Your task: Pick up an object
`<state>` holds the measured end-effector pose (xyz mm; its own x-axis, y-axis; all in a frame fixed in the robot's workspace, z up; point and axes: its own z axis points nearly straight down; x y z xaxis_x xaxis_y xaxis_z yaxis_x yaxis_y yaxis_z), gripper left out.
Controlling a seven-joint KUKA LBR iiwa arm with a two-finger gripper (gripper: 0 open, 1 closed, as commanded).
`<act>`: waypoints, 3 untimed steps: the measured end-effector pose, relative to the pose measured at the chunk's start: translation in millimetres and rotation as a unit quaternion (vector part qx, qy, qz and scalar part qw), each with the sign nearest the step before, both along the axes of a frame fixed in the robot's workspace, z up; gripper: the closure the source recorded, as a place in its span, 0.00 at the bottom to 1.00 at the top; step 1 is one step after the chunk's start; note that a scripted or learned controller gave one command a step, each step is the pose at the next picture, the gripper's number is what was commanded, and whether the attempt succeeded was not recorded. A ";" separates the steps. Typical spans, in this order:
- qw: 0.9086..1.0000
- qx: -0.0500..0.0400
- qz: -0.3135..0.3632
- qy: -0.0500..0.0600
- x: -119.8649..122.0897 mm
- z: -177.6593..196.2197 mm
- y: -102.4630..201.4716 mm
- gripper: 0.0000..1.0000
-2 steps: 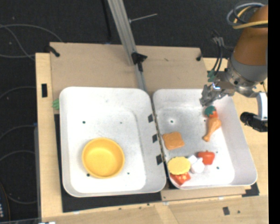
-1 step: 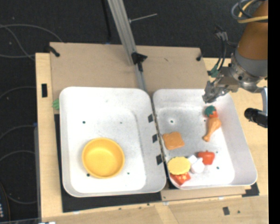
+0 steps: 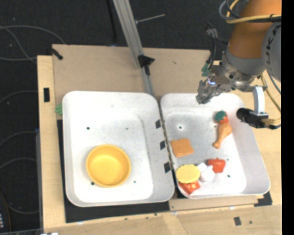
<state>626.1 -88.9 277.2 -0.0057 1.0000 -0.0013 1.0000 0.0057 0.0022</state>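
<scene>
My gripper (image 3: 204,96) hangs over the far edge of the right bin (image 3: 245,180), with nothing seen between its fingers. In that bin lie a toy chicken drumstick (image 3: 222,133), a small green and orange piece (image 3: 220,116) just above it, a tan toast slice (image 3: 182,147), a yellow and red burger (image 3: 188,174), a red piece (image 3: 216,165) and a white piece (image 3: 206,173). A yellow bowl (image 3: 108,165) sits in the left bin (image 3: 78,106). The gripper is a short way up and left of the drumstick.
A metal post (image 3: 130,28) slants up from between the bins at the back. A black fitting (image 3: 252,116) with a cable sticks out at the right bin's right rim. Cables lie on the dark floor to the left.
</scene>
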 end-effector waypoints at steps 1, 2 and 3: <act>1.000 0.000 0.000 0.000 9.3 -4.8 39.9 1.00; 1.000 0.000 0.000 0.000 24.0 -11.5 79.7 1.00; 1.000 0.000 0.000 0.002 27.5 -22.0 120.7 1.00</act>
